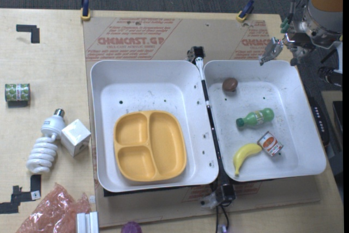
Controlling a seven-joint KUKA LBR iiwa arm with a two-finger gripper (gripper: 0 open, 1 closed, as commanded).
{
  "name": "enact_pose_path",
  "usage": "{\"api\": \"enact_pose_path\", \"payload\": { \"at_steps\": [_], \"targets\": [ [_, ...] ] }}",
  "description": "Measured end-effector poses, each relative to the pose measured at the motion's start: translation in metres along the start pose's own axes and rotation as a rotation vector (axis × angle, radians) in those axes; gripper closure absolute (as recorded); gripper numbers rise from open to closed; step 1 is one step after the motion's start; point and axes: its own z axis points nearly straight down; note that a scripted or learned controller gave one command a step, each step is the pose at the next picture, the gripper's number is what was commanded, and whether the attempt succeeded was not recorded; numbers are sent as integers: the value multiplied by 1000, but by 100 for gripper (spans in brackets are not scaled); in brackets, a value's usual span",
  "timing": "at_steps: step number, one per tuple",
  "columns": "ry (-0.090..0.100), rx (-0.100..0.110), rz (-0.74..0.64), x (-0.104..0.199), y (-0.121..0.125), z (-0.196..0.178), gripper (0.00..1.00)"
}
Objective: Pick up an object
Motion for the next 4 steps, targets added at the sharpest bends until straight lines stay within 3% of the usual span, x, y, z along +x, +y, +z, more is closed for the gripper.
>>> {"api": "enact_pose_path", "payload": {
  "at_steps": [1, 2, 3, 4],
  "targets": [
    [0, 0, 2, -35, -14, 86, 0],
    [1, 0, 2, -39, -53, 175, 0],
    [1, 0, 3, 0, -133, 175, 0],
    [0, -2, 4, -1, -132, 165, 100]
  ]
}}
